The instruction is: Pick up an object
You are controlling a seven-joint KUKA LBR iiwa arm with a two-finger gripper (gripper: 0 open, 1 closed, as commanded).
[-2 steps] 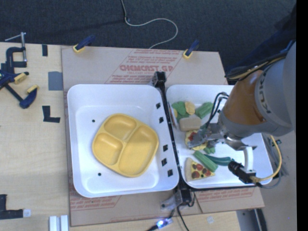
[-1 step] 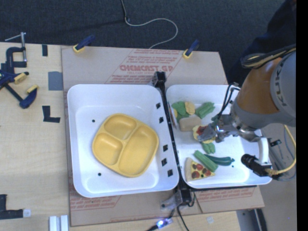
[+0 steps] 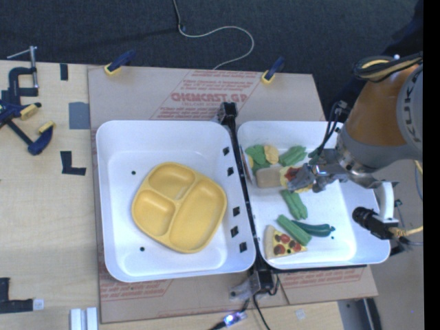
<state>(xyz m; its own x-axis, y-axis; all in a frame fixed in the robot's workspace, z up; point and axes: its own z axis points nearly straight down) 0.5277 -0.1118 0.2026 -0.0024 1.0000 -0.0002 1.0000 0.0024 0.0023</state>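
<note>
Two white bins (image 3: 110, 184): gripper (image 3: 300, 179) low over toy food (image 3: 275, 158), grip state untellable; grasping likely next.

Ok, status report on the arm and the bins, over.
Pincer low in right bin, over the toy food pile. Grip unclear. Yellow plate in left bin.

Both white bins (image 3: 110, 205) look like smooth, slightly glossy plastic. The yellow divided plate (image 3: 180, 206) in the left bin is plastic too, with a soft satin sheen. Right of that plate, the toy foods, among them green pods (image 3: 294, 205) and a pizza slice (image 3: 283, 241), look like matt moulded plastic. Under the bins lies matt brown cardboard (image 3: 199, 98) printed in red, on a pale wood-grain bench (image 3: 41, 218). The arm's orange band (image 3: 378, 115) shines glossy.
</note>
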